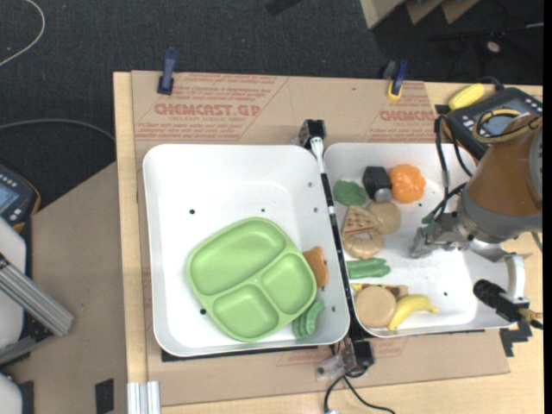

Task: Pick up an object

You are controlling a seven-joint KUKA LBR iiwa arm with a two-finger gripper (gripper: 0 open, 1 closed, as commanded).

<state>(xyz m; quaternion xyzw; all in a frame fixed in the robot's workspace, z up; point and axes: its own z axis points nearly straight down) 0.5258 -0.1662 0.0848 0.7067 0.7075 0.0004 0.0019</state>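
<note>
right bin (pixel 448 279), claw (pixel 424 241) tips unclear

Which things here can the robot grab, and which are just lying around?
For the job:
tool
round orange fruit
yellow toy banana
green pea pod
black block
right white bin

Just lying about:
green divided plastic plate
left white bin
blue clamp

Arm (pixel 509 179) cut off by right edge; green item (pixel 308 319) & brown item (pixel 316 266) partly under green tray (pixel 250 276)
</note>
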